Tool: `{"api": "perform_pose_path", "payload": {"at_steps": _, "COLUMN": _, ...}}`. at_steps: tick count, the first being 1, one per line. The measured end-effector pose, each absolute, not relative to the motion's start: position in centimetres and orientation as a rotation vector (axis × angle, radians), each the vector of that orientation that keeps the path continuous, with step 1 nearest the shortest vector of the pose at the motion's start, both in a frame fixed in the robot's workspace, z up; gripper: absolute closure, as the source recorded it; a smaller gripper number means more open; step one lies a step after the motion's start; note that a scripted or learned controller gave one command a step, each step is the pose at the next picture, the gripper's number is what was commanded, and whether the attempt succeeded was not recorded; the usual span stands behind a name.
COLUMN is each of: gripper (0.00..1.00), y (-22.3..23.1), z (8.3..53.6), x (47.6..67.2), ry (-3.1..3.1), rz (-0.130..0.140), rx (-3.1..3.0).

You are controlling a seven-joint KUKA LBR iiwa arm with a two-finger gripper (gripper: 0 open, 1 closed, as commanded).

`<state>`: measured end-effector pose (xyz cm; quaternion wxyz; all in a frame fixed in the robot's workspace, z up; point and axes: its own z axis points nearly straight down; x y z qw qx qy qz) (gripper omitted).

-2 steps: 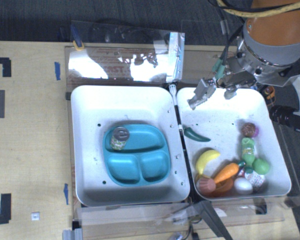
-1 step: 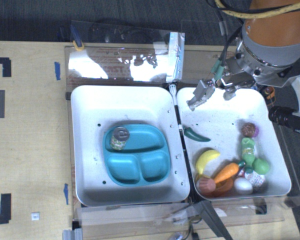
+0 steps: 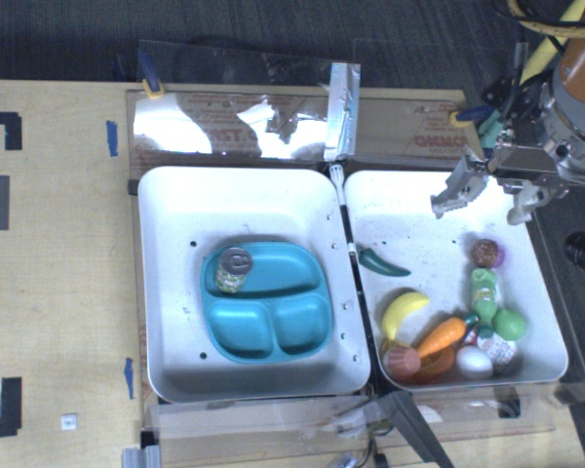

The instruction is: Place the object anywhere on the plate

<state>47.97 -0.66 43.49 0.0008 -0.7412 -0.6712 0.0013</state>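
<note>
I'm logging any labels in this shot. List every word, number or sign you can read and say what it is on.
No text here can be read.
Cardboard strip behind the bins: reddish printing, too blurred to read.
Small can on the blue plate: its label is too small to read.
Small bottle in the right bin: its label is too small to read.

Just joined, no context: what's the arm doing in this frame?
The gripper hangs open above the top of the right bin, with nothing between its fingers. Toy food is heaped at the bottom of that bin: a banana, a carrot, a white egg and green pieces, with a green pepper lying apart. In the left bin, the blue divided plate already has a small can in its large compartment.
</note>
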Motion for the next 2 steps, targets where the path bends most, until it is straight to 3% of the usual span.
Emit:
{"api": "perform_pose_path", "payload": {"at_steps": 1, "gripper": 0.0, "y": -0.6, "z": 43.5, "x": 48.0, "ry": -2.108, "rz": 0.004, "rx": -2.327}}
{"api": "perform_pose_path", "payload": {"at_steps": 2, "gripper": 1.0, "y": -0.6, "z": 44.5, "x": 48.1, "ry": -2.112, "rz": 0.003, "rx": -2.327}}
